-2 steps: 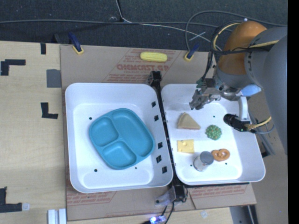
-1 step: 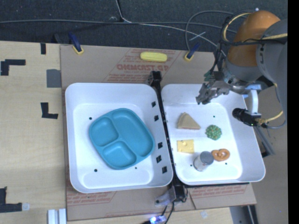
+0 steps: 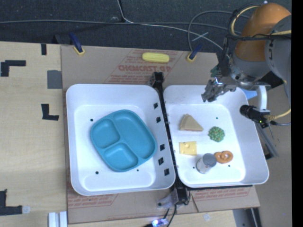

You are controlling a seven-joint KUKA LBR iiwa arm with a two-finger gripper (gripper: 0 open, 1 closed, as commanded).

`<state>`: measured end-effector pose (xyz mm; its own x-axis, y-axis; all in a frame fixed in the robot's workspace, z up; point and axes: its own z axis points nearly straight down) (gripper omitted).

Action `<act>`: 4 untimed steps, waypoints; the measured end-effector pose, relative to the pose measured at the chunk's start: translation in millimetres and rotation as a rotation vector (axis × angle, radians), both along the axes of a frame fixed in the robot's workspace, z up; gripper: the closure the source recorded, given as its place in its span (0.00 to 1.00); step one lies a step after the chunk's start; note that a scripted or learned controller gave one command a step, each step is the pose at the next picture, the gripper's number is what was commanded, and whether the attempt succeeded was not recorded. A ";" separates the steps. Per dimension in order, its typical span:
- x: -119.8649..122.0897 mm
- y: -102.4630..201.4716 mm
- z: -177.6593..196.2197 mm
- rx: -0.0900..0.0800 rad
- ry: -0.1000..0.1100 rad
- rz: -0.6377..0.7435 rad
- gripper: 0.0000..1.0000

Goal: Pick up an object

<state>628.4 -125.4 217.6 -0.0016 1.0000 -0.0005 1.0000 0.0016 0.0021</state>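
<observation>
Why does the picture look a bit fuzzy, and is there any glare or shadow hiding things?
In the camera view, everything is slightly soft, so the small items in the right bin lack fine detail; the white bins look bright but not washed out; the blue tray shows clearly under even light; shadows are faint; the claw is dark and blurry, so its tips are hard to make out.

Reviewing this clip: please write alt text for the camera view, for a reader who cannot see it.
The gripper hangs over the far end of the right bin, which holds a tan wedge, green broccoli, a yellow cheese slice, a grey can and an orange pretzel. The left bin holds a blue divided plate.
</observation>
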 end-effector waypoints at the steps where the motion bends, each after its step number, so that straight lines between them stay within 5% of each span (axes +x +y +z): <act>1: 3.4 47.6 9.2 0.001 0.002 0.004 1.00; 4: 12.7 204.6 24.9 0.001 0.003 0.004 1.00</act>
